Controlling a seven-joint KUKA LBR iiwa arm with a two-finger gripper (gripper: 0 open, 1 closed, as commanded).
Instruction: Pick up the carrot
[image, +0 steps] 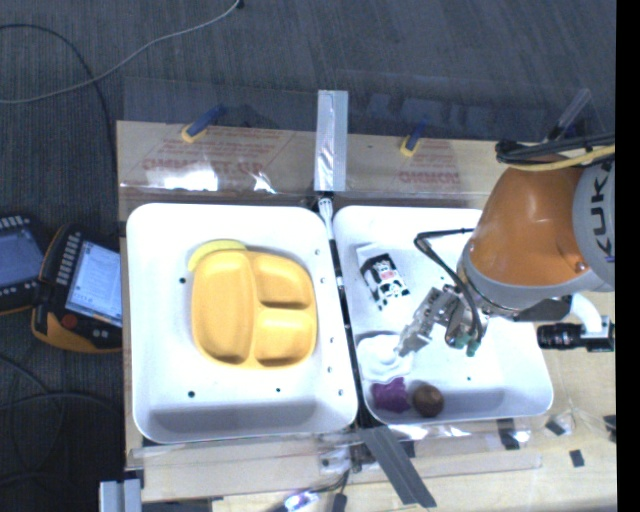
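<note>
— What do we have at the far left?

— A handheld control pendant (72, 288) with a lit screen lies on the dark floor, beside the bench. Next comes the left bin (160, 400), and in it we see a yellow divided plate (252, 305) lying flat near the middle. A paler yellow thing (215, 246) peeks out from behind the plate's far left corner, touching it; we cannot tell what it is.

— And across the divider?

— In the right bin (520, 395), a small black-and-white toy (385, 278) lies near the far left part. Nearer us, a white object (377, 351) sits by the left wall. A purple object (392, 395) and a round brown object (428, 400) lie just beside each other at the near wall.

— Where is the carrot?

— We cannot tell; none of those shapes is clear enough for us to call it that.

— The gripper?

— The gripper (438, 334) hangs over the middle of the right bin, tilted toward the white object, under the arm's orange band (525, 235). We cannot tell how far open it is, nor whether it has hold of anything.
</note>
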